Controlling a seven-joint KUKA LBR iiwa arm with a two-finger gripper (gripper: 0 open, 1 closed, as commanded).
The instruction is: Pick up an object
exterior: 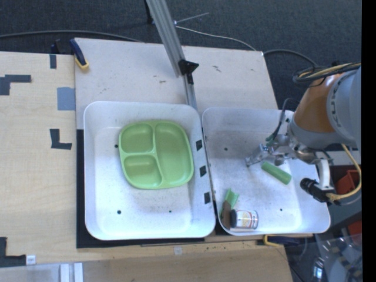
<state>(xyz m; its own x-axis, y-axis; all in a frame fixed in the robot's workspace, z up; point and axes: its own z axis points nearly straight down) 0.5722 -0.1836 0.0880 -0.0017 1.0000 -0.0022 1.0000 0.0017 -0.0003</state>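
Note:
In the right bin (235, 128), my gripper (261, 155) hangs low over the floor, right of centre, below the grey and orange arm (320, 113). A green cylinder (276, 173) lies just beneath and to the right of it, close to the gripper; whether they touch I cannot tell. Near the bin's front left corner lie a small green piece (231, 198) and a small can (244, 219) with a white label and dark cap, on its side.
The left bin (100, 175) holds a green divided plate (157, 154). A metal pole (167, 31) slants down to the bins' shared back edge. A black cable connector (312, 189) hangs off the arm over the right bin's right rim.

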